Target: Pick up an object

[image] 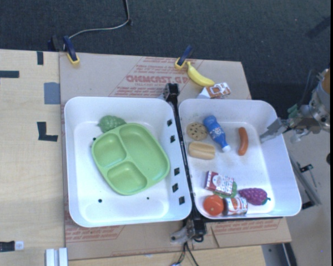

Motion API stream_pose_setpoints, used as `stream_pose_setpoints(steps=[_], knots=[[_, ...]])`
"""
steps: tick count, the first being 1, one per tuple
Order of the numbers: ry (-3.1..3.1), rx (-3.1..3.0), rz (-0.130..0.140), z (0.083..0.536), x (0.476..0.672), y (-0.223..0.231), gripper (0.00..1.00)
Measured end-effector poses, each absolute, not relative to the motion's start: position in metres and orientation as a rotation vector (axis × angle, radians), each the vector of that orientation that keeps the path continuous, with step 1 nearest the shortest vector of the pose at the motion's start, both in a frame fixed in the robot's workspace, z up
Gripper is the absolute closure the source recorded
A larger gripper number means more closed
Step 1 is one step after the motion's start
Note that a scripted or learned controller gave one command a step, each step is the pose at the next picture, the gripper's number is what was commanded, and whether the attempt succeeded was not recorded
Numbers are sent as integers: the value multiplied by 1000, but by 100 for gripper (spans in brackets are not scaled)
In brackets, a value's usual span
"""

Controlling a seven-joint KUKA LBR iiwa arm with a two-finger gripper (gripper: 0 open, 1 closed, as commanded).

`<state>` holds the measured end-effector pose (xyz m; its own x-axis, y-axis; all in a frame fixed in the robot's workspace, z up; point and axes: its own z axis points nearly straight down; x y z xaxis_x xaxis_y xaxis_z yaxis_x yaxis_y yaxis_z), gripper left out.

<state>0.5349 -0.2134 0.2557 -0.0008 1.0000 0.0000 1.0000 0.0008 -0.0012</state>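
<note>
Gripper [275, 131] sits at the right bin's [277, 173] right rim, above the wall; you can't tell its opening from here, nothing visibly held. Your nearest object is the sausage [243, 141], just inside that rim, with the blue bottle [216, 132] beyond it toward the divider.

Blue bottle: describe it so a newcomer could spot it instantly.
Take the right bin of the two white ones. In its upper half, the blue bottle lies tilted between the cookie and the sausage. It is the bin's sole blue item, white-capped.
</note>
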Motion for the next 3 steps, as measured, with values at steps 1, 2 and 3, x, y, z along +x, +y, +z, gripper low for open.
stream_pose_setpoints(steps=[1, 2, 3], knots=[[-2221, -2218, 2, 180, 596, -153, 0], [-2228, -2225, -7, 89, 640, -127, 0], [-2232, -2221, -12, 99, 641, -124, 100]])
